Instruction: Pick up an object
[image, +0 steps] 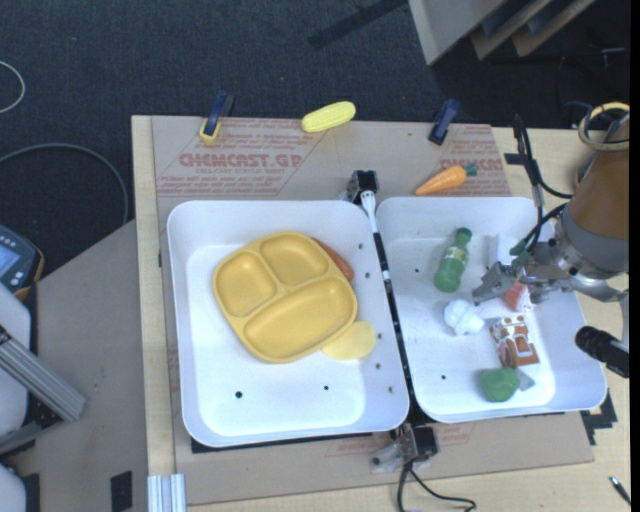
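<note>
Over the right bin (560, 395), near its right wall, the pincer (512, 284) is hanging low, reaching in from the right under the grey wrist and orange band of the arm (600, 215). Whether it is spread or pressed together cannot be told; a small orange-red piece (516, 296) is showing right at its tip, but a pinch on it cannot be confirmed. Candidate things are all lying in that bin: a white lump (463, 319) just left and below the tip; a brown-and-white box (516, 340) directly below, long axis running roughly up-down in the view; a green bottle (452, 261) to the left, long axis tilted a little off vertical, cap uppermost; a green blob (499, 384) farther down near the bin's lower edge. By my judgement the orange-red piece and the box are nearest for a short drop. In the left bin (200, 380) a yellow tray (285, 296) is lying. On the tabletop (150, 300) beyond the bins a carrot (444, 180) and a banana (328, 117) are resting.
</note>
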